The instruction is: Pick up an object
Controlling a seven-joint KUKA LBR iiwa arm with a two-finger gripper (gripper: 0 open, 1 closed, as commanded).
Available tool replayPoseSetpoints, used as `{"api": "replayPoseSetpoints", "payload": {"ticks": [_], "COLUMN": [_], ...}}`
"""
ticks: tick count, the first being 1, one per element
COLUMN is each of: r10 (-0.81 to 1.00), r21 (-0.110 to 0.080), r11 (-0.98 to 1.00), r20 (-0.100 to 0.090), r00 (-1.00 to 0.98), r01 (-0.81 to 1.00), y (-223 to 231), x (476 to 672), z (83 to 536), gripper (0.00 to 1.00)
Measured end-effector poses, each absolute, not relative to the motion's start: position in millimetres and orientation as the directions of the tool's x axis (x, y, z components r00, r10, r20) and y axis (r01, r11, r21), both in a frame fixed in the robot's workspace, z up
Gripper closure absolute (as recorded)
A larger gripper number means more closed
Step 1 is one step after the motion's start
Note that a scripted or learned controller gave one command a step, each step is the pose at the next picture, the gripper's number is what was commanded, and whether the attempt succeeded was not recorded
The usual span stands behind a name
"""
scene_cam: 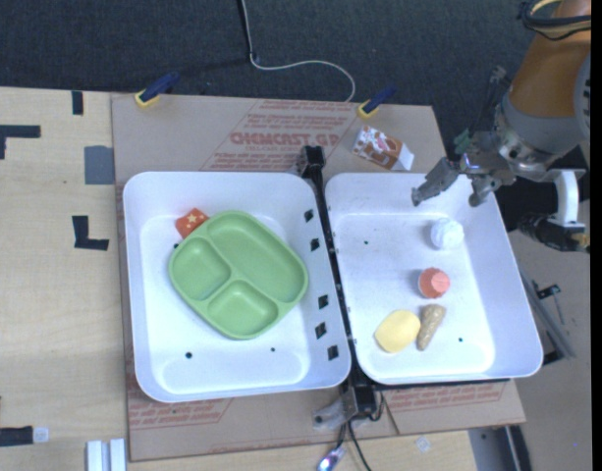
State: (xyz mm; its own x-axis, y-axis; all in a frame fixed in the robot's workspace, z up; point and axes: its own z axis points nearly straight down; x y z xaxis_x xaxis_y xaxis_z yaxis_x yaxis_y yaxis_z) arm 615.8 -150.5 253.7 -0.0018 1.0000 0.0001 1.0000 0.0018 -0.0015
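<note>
Hovering fingers (448, 186) spread, white ball (445, 233) just below, untouched

Green tray (238, 273), yellow lemon (397, 332)

red block lettering is printed on the brown cardboard sheet (271, 135) lying under the two bins, above their far edge; the top line looks like "chemcraft" or a similar word, too blurred to be sure. the smaller red lines beneath it cannot be read. the small packet (382, 149) beside it carries print too small to read.
</note>
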Motion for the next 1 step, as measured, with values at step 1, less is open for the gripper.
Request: {"api": "replayPoseSetpoints", "payload": {"ticks": [1], "r10": [1.0], "r21": [-0.005], "r11": [-0.001], "r20": [0.0], "r00": [0.001], "r01": [1.0], "y": [-157.7], "x": [559.2], "z": [79.5], "gripper": [0.0]}}
